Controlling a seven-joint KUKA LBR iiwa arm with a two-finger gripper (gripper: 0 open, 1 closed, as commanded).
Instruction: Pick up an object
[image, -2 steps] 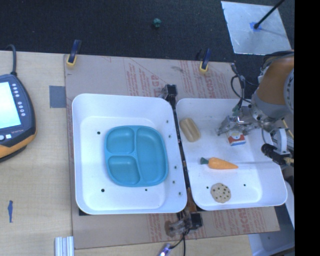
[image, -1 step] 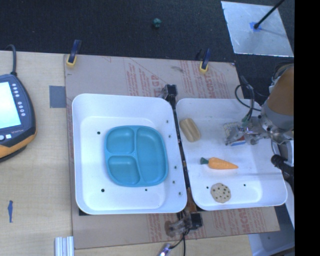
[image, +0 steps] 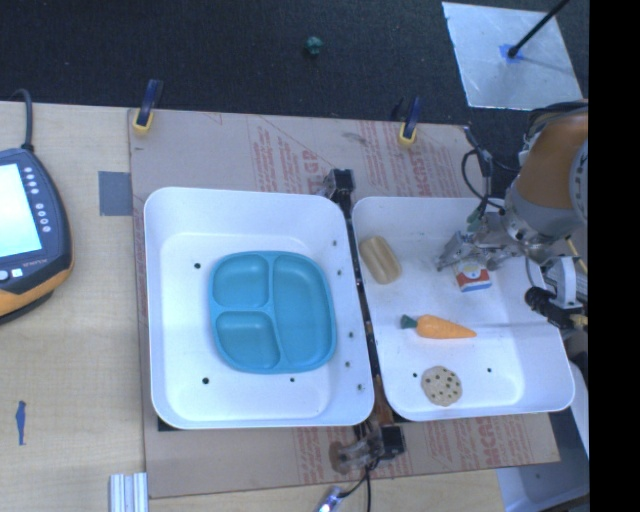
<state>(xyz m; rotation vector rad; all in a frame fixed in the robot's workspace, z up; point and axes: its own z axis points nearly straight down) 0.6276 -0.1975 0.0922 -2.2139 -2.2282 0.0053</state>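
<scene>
Gripper (image: 470, 252) over right bin (image: 520, 385), fingers apparently spread.
Small red-white-blue block (image: 474, 280) sits just below fingertips, likely not gripped.

My arm (image: 548, 170): rounded grey casing with a broad orange band above the wrist. Black cables (image: 478, 175) loop off its left side. End effector (image: 476, 250): grey metal linkage, thin and angular, dark at the joints. Further white and black fittings (image: 562, 285) sit below the wrist.
</scene>
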